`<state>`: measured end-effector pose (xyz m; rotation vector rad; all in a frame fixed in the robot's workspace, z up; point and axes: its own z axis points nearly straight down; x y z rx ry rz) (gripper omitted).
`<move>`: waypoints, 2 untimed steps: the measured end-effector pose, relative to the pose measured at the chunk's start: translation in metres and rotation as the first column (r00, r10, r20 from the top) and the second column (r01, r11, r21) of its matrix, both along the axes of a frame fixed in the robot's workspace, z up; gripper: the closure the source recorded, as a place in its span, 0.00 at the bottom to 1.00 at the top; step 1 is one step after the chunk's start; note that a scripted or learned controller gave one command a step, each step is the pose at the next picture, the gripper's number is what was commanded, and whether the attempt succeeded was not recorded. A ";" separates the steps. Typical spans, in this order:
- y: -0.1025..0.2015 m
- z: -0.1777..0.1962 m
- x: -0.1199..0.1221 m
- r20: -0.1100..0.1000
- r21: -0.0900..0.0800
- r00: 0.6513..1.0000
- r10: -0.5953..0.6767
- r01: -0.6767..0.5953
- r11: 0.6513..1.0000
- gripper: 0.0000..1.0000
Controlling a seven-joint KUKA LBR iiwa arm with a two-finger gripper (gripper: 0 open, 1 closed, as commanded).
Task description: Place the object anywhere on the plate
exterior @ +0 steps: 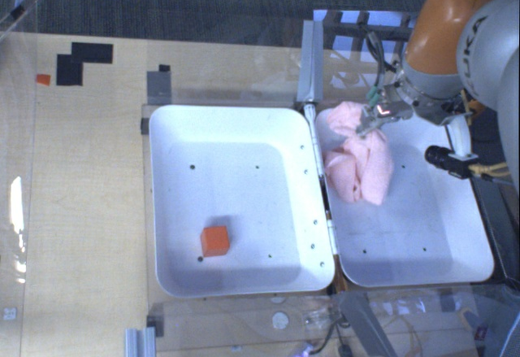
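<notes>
A crumpled pink cloth (359,164) lies in the right white bin (439,250), against its left wall. My gripper (367,124) comes down from the arm at the upper right onto the top of the cloth. Its fingers are drawn together with a fold of pink fabric pinched between them. A small orange cube (215,241) sits on the floor of the left white bin (236,144), near its front left corner and far from the gripper.
A metal divider (309,79) stands between the two bins at the back. The grey and orange arm (447,30) hangs over the right bin's back right corner. Black marks (80,61) lie on the bench at the far left.
</notes>
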<state>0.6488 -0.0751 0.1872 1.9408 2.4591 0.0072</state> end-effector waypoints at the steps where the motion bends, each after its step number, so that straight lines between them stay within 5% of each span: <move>1: 0.002 0.040 0.003 0.001 0.001 1.000 0.008 -0.008 1.000 1.00; 2: 0.038 0.048 -0.020 0.000 -0.002 0.916 0.401 -0.401 0.916 1.00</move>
